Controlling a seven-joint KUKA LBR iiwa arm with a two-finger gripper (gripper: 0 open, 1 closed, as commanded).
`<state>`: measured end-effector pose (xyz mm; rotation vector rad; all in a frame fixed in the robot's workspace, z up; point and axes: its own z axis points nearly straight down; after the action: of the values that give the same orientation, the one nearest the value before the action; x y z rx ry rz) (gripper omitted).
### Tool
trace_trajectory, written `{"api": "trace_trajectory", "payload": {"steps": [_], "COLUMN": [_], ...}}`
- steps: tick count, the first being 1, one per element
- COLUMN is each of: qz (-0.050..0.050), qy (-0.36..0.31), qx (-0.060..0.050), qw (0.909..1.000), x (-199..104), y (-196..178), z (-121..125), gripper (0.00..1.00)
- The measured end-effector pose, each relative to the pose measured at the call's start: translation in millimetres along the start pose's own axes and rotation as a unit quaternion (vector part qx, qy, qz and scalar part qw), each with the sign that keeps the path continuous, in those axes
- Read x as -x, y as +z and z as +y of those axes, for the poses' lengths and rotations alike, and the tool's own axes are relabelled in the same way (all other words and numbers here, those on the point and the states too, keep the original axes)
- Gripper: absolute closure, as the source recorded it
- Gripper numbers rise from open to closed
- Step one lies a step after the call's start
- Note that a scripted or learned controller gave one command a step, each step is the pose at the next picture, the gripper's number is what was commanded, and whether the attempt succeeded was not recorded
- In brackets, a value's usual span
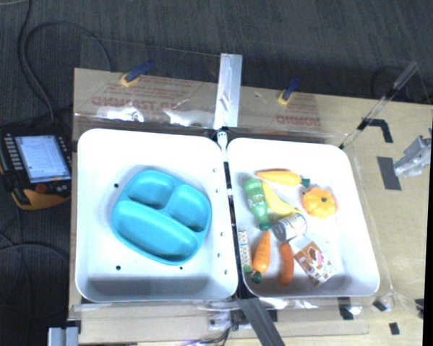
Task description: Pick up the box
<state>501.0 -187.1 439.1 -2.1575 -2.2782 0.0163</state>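
The left bin [91, 220] holds a blue divided tray [161, 214]. In the right bin [359, 212] lie a pumpkin [319, 202], a banana [276, 201], a green bottle [256, 195], a can [292, 227] and two carrots [262, 252]. A teach pendant [34, 163] rests on the floor.

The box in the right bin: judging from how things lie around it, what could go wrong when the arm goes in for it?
1. The box lies tilted near the right bin's front corner, so fingers may hit the wall.
2. A carrot lies right beside it and a can just above; a closing grip could catch or shove them.
3. The gripper is at the view's right edge, outside the bin, so the whole approach is still ahead.
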Motion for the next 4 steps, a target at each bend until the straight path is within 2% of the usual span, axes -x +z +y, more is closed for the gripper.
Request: {"api": "trace_trajectory", "payload": {"steps": [4], "qz": [-0.004], "qy": [-0.001], "qx": [-0.007], "qw": [1.0], "x": [2], "y": [-31], "z": [7], "gripper": [1.0]}}
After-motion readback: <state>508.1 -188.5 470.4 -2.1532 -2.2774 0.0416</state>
